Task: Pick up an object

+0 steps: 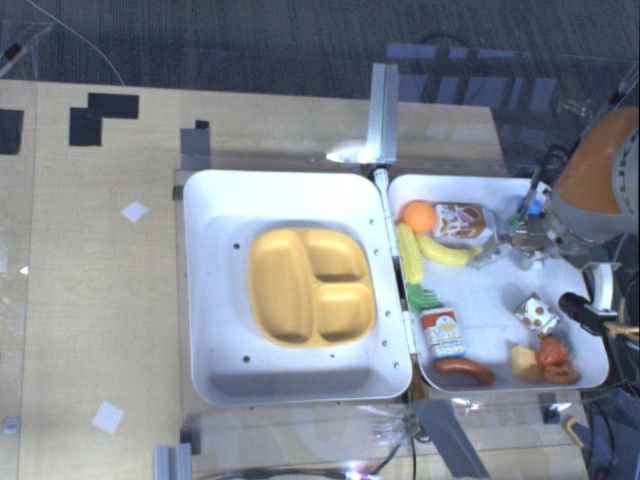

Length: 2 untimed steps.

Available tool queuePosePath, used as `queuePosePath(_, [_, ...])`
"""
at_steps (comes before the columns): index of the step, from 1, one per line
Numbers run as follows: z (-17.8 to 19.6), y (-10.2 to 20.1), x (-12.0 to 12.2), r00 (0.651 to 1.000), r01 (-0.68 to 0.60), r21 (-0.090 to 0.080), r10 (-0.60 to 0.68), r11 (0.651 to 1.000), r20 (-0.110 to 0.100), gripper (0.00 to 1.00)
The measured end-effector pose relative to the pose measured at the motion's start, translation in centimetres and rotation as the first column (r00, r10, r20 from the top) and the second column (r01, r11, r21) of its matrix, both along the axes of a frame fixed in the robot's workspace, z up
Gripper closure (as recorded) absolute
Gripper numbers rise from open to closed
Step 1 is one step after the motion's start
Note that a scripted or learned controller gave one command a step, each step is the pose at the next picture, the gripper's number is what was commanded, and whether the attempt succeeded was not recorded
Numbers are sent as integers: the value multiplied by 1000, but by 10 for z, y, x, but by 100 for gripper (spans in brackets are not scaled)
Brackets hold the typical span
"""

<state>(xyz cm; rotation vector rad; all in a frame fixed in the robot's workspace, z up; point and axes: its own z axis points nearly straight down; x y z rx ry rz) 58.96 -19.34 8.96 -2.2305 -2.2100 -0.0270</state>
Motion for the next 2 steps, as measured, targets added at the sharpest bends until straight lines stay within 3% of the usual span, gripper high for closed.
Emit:
queuePosePath(1, [-1,72,31,1000,7,-12,-7,1000,0,0])
queuePosePath(2, [0,37,67,984,-162,9,162,987,-68,0])
